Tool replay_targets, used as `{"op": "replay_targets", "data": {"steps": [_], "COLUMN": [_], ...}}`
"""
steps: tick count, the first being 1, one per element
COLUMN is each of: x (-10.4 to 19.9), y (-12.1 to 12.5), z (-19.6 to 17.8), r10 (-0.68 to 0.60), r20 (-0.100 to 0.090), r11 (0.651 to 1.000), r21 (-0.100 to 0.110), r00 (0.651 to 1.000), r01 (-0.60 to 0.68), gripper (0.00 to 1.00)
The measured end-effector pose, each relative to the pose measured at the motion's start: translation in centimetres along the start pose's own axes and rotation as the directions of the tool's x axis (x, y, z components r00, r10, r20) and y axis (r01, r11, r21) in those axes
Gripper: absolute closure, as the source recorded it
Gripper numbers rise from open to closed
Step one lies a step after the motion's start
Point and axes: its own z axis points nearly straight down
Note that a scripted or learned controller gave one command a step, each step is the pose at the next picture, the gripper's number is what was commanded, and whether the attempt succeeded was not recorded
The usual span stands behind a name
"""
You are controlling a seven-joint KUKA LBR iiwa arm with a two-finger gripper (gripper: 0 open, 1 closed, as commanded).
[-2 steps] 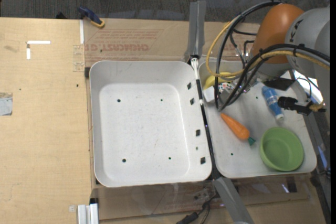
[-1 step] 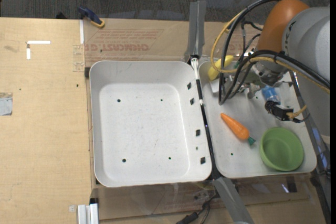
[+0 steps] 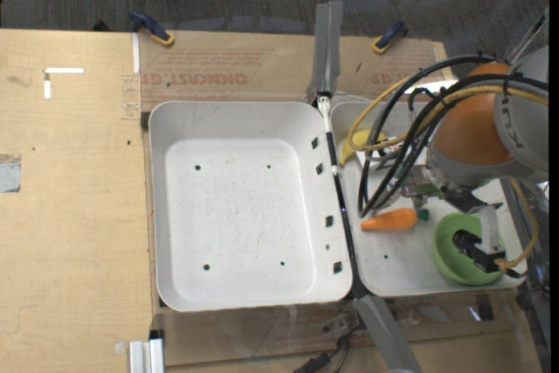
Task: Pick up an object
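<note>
An orange carrot-shaped object (image 3: pixel 390 221) lies in the right bin (image 3: pixel 393 275), near its left wall. A yellow object (image 3: pixel 356 141) lies at the back left of that bin, partly behind cables. A green bowl (image 3: pixel 456 259) sits at the bin's front right. The arm, with its orange band, hangs low over the right bin, and its gripper (image 3: pixel 418 195) points down just right of the carrot's thick end. A small teal piece (image 3: pixel 424 212) shows beside the carrot, under the wrist. I see nothing held.
The left bin (image 3: pixel 175 214) stands beside the right one, with a grey divider rail (image 3: pixel 327 57) running back between them. Black and yellow cables (image 3: pixel 393 127) loop over the right bin's back. Brown cardboard with two clamps lies behind the bins.
</note>
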Motion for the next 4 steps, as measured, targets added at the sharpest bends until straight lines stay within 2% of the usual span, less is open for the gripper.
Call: {"op": "replay_targets", "data": {"steps": [1,2,3,4], "x": [-1.6,-9.9,0.6,-0.2], "y": [6.6,-4.3,-1.6,5.9], "z": [-0.1,-3.2,0.0,0.0], "r10": [-0.075,-0.099,0.137,0.093], "r20": [0.001,0.001,0.000,0.002], "r11": [0.997,0.995,0.991,0.996], "r21": [-0.002,-0.003,0.001,-0.001], "r00": [0.997,0.995,0.991,0.996], "r01": [0.075,0.099,-0.137,-0.093], "gripper": [0.00,0.00,0.00,0.00]}}
